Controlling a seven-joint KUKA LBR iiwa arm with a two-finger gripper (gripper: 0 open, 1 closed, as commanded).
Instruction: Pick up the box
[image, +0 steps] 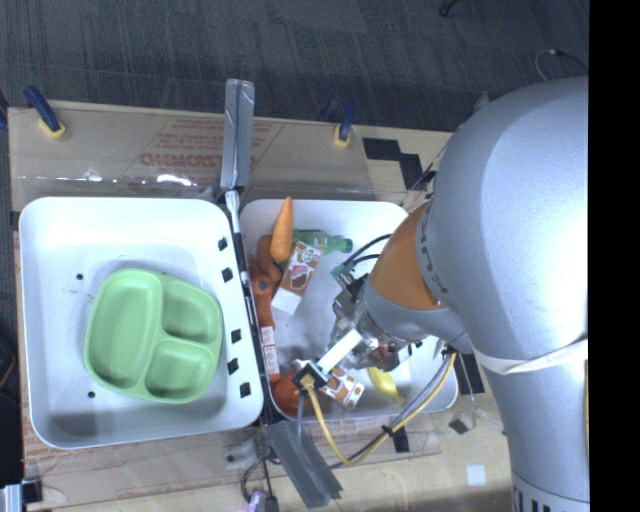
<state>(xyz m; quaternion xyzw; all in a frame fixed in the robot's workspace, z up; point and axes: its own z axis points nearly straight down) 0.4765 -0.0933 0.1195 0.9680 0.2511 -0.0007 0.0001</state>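
A small brown and white box (298, 270) lies tilted in the right bin (330, 212), just below the carrot (283, 228). A second, smaller printed carton (348, 391) sits near the bin's front, right under the wrist. My gripper (358, 350) hangs low over the front middle of the right bin, down and to the right of the first box and just above the small carton. The wrist and the arm's large grey body hide its tips.
The left bin (60, 230) holds a green divided plate (152, 335). In the right bin there are also a green bottle (325, 242), reddish-brown items (264, 285) along the left wall, a red tomato (286, 391) and a yellow piece (384, 383).
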